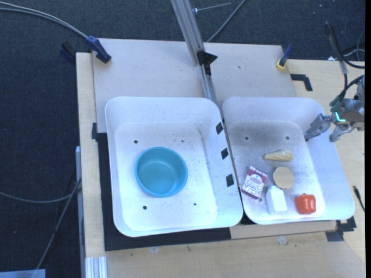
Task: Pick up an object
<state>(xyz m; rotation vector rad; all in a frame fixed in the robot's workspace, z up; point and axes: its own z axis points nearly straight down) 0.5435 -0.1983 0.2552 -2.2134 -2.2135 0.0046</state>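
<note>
Your gripper sits at the far right, over the right rim of the right bin, w/ two grey fingers splayed apart and pointing down-left. Nothing is between them, so it's open and holding nothing. The wrist above it shows a small teal light, and the rest of the arm runs off the right edge.

Nearest to it, inside the right bin, you've got a pale yellow corn-cob-like piece lying flat near the bin's middle, well apart from the fingers. Just below that is a round tan disc, maybe a cookie. Left of the disc lies a small red-and-white packet, tilted. Below the disc is a white block, and just right of that a red pepper-like item close to the bin's front right corner. All five rest on the bin floor, none touching the gripper.

Further out, the left bin holds a blue bowl, upright, towards its left-centre. A metal pole slants down from the top to the seam btw the bins. Blue clamp at the board's back left corner, yellow clamp at the back right.
</note>
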